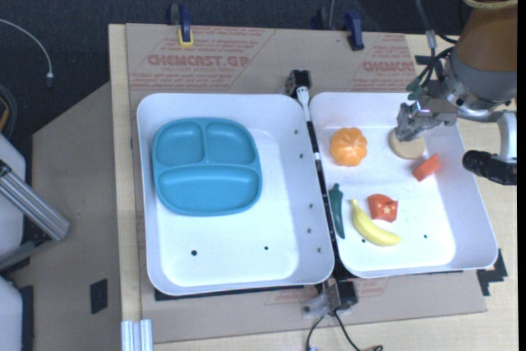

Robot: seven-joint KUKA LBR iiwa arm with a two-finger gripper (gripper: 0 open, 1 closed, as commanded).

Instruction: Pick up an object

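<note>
I see the gripper (409, 127) low in the right bin (468, 251), directly over a tan disc (405, 147) near the far wall, its tip touching or just above the disc; I cannot tell how the jaws stand. An orange (348, 146) lies just left of the disc, a red piece (426, 168) just right, with a strawberry (383, 208), banana (375, 227) and green pepper (337, 210) nearer me. The left bin (230, 259) holds a blue tray (207, 167).

Plate (207, 167) in left bin (246, 259).
</note>
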